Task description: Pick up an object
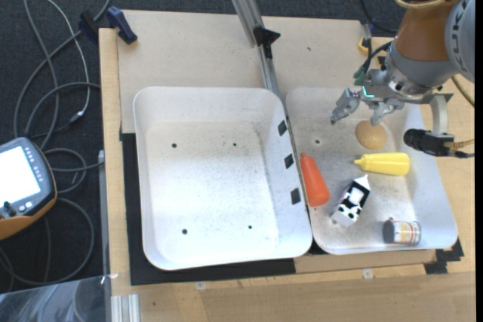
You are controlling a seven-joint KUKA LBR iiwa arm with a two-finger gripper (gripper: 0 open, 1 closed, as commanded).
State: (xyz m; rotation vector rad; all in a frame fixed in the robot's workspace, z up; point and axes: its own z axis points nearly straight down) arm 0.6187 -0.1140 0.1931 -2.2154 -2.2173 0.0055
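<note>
Two-finger gripper (361,111) seen spread open, nothing grasped, above right white bin (434,196). Round tan potato-like object (370,135) positioned just below right finger.

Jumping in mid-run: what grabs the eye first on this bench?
The orange-banded arm at upper right, its gripper open just above a tan round object in the right bin. Below lie a yellow bottle, an orange carrot, a cow-print carton and a small can.

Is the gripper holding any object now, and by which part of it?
Nothing is held. The gripper is open above the right bin, beside the brown round object.
</note>
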